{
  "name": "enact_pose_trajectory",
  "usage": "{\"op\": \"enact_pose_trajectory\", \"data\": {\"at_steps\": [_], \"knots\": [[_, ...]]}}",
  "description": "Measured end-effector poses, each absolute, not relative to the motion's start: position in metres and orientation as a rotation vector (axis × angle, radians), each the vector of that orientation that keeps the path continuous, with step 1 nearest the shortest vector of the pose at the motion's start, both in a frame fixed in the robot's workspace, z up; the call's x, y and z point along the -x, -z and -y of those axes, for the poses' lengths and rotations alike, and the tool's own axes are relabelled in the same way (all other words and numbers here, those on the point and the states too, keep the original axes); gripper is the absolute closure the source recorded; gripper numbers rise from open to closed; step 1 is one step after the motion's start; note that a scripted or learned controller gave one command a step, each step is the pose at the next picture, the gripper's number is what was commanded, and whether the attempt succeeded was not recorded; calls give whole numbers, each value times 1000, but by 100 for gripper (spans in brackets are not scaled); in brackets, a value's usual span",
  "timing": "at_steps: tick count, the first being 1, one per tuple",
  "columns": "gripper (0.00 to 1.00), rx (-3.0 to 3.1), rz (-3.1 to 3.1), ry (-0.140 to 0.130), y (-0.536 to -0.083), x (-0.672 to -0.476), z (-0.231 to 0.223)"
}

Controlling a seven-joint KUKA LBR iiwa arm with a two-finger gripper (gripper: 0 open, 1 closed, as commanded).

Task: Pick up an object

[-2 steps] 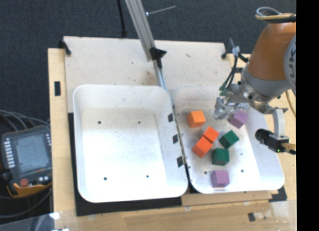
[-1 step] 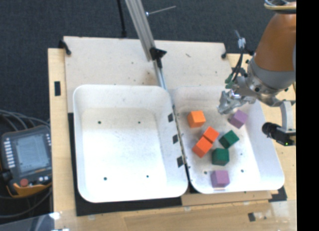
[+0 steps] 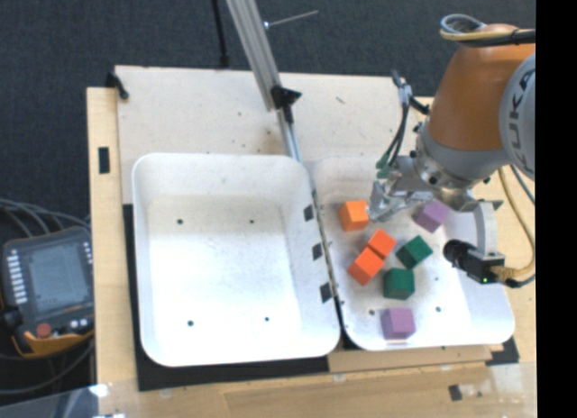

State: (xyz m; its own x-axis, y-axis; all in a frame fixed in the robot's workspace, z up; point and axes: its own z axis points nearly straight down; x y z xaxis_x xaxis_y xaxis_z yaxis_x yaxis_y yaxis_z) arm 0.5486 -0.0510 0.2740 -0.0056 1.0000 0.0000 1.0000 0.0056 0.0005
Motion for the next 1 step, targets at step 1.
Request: {"op": "enact_pose_trajectory", "data": {"at_steps": [1], "knots": [[100,-2214,-2229,-2,-273,-539,-1]]}}
